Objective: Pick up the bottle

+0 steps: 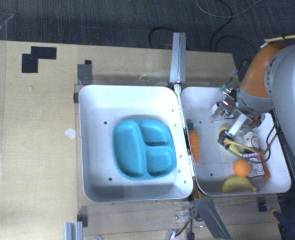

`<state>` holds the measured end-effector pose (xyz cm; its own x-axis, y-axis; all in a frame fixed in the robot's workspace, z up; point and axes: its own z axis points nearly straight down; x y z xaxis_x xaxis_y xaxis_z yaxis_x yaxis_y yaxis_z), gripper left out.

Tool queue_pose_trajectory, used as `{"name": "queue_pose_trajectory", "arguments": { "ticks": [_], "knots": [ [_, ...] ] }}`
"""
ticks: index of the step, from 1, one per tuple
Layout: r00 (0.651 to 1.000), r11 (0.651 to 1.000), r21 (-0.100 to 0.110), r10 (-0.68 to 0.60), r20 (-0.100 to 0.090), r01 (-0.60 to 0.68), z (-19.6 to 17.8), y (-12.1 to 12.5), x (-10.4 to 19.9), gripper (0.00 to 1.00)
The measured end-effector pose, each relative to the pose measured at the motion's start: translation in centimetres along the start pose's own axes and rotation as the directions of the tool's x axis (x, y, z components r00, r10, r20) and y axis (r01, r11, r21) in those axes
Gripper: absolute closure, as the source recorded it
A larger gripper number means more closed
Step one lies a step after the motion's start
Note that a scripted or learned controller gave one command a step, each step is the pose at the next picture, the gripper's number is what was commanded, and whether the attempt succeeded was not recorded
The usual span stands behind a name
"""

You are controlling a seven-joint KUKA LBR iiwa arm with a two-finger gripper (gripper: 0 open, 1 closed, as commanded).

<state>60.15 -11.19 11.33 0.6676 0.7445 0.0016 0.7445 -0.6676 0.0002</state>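
Camera view: claw (226, 108) over the right bin (207, 176) near twelve o'clock, grip state unreadable; carrot (194, 145) along its nine o'clock wall, orange (242, 169) and banana (239, 185) at six — bare floor between.

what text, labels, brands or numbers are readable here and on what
No text reads clearly anywhere.
Small red-and-white printed packet beside the round orange fruit in the right white bin: print too small and blurred to read.
Blue divided plastic tray: no markings visible.
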Motion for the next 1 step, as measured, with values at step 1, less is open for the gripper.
{"name": "queue_pose_trajectory", "arguments": {
  "ticks": [1],
  "knots": [
    [0.999, 0.999, -0.009, 0.033, -0.005, -0.033, 1.49, 7.85, -0.03, 0.00]
  ]
}}
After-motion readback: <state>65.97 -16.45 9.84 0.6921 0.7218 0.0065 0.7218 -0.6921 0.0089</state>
